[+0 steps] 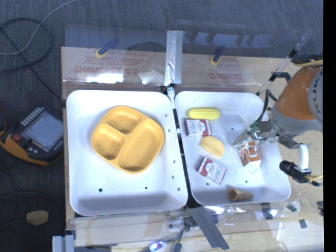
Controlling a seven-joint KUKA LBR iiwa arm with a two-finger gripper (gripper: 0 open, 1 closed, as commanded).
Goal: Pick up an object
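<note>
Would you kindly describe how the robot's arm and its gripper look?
The grey arm with a broad orange band enters from the right; thin black cables run along it. Its small metallic gripper looks silver-grey with dark parts.

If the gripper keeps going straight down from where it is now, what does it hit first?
Most likely the red-and-white packet in the right bin: the gripper sits right over it. How far above it is unclear from this slanted view.

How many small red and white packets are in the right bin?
3: one packet below the banana, one near the bin's middle front, one at the gripper. Others may be hidden under the arm.
</note>
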